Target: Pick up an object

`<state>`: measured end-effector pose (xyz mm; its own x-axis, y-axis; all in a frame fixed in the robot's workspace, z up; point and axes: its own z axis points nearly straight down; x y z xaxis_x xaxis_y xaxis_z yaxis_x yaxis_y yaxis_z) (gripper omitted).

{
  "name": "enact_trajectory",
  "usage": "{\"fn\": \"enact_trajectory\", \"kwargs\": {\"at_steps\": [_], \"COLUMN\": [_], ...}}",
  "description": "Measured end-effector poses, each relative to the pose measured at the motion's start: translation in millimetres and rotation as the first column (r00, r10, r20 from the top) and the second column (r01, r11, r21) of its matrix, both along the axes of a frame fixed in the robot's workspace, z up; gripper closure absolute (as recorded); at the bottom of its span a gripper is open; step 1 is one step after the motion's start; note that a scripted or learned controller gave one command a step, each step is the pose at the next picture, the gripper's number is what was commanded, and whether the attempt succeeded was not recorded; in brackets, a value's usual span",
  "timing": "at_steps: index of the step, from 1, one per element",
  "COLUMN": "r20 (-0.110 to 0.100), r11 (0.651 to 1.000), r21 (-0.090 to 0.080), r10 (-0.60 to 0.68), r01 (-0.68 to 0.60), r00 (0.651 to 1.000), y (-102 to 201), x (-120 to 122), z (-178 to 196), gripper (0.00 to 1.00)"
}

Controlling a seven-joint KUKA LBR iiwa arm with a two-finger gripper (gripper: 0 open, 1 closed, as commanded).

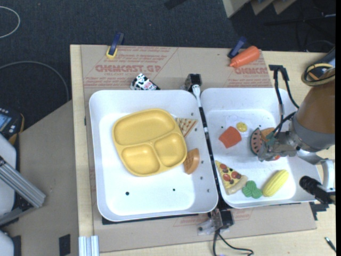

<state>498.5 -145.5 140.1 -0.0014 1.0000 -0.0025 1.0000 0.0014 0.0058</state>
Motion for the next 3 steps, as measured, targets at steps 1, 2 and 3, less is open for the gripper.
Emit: {"fn": "enact_trajectory", "kwargs": {"at_steps": [1,2,3], "r20": [-0.001,-0.001,-0.001], "r11": [1.000,1.000,1.000], "r21": [0.001,0.000,0.002], "r10": [0.000,0.000,0.004], "r01": [0.000,0.000,-0.004], "r00": [1.000,1.000,1.000], "y": [3,3,44], "x": [3,4,47], "z": [62,86,92], "gripper": [1.00,1.00,1.00]}}
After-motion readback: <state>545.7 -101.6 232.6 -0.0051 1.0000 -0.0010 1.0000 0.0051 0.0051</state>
